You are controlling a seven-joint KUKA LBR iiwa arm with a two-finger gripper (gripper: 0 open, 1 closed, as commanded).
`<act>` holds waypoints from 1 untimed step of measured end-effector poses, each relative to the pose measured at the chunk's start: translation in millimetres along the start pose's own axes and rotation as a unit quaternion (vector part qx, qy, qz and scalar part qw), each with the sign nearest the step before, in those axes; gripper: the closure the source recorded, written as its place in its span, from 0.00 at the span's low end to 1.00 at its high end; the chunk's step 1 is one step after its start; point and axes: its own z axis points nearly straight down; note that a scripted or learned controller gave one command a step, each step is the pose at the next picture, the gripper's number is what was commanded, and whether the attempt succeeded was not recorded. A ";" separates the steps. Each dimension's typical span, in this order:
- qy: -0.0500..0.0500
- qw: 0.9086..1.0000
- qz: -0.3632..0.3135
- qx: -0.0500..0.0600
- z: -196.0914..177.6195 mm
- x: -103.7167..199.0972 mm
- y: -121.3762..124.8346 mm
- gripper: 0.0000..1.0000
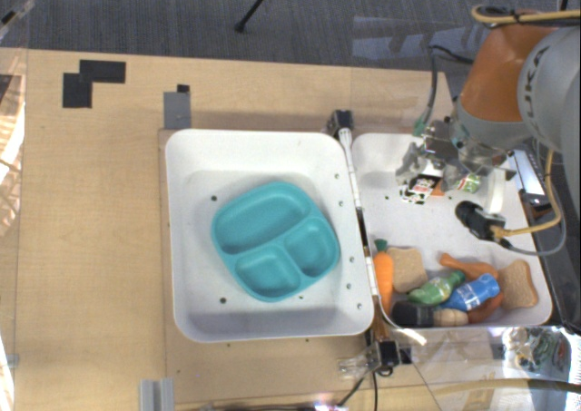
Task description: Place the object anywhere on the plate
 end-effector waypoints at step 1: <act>0.000 1.000 -0.011 0.002 0.7 67.6 -35.1 1.00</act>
